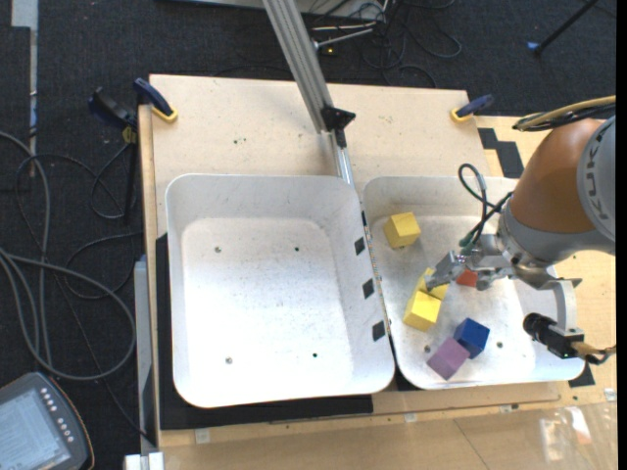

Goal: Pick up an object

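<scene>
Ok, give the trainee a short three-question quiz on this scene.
1. True or false: all the blocks lie in the left bin.
2. Which block lies nearest the camera: A yellow, B purple, C blue?
3. Fill in: the gripper hangs over the ____ bin.

Key: 1 false, they lie in the right bin; 2 B; 3 right.

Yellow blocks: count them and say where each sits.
3, all in the right bin: one yellow block near the back, one mid-bin, one at the gripper. The arm may hide more.
</scene>
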Tool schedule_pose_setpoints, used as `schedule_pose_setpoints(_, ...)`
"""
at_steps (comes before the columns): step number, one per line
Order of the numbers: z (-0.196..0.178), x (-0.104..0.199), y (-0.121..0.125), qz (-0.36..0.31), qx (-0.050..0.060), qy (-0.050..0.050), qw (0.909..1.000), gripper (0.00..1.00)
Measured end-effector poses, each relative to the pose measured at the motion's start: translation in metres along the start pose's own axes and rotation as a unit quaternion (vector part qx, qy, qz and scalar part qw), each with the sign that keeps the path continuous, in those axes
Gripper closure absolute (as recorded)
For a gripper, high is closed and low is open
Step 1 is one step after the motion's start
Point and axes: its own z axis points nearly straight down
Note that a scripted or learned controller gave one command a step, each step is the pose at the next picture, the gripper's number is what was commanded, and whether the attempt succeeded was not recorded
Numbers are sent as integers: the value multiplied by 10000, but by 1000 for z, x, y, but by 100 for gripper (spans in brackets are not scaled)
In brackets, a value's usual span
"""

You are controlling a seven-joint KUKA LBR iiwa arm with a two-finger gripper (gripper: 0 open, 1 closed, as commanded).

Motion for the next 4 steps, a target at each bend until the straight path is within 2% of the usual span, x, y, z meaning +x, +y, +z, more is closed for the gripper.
schedule_pose_setpoints(1,-12,-1,1,-5,-29,-8,10000,100)
schedule_pose_setpoints(2,-56,-4,5,-15,-51,-15,10000,100)
schedule_pose_setpoints(3,-76,-4,6,-17,-43,-12,10000,100)
schedule_pose_setpoints(4,-73,44,28,-46,-32,0,10000,100)
